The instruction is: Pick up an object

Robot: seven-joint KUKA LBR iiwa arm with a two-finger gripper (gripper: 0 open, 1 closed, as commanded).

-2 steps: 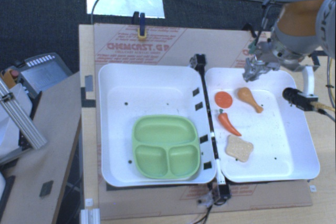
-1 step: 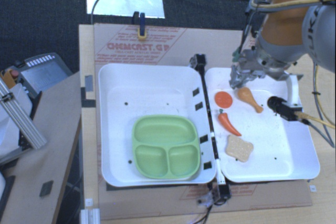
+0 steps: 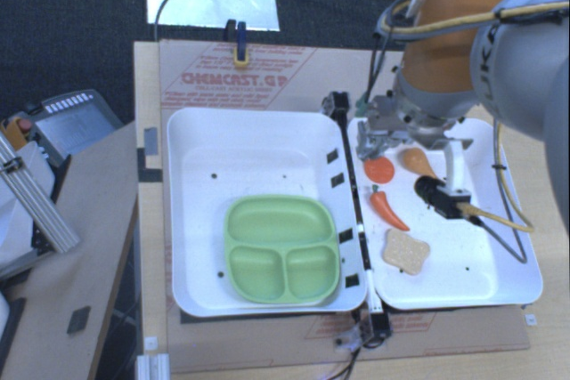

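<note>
In the right bin lie a round red slice, a tan-orange rounded piece, a red-orange pepper-like piece and a beige bread-like slice. My gripper hangs at the far left of that bin, just behind the red slice and beside the tan piece. Nothing is seen held in it. The grey arm and its orange band cover the back of the right bin.
A green divided plate lies at the front of the left bin. A black-clipped divider runs between the two bins. To the far left stand a grey device and a metal rail.
</note>
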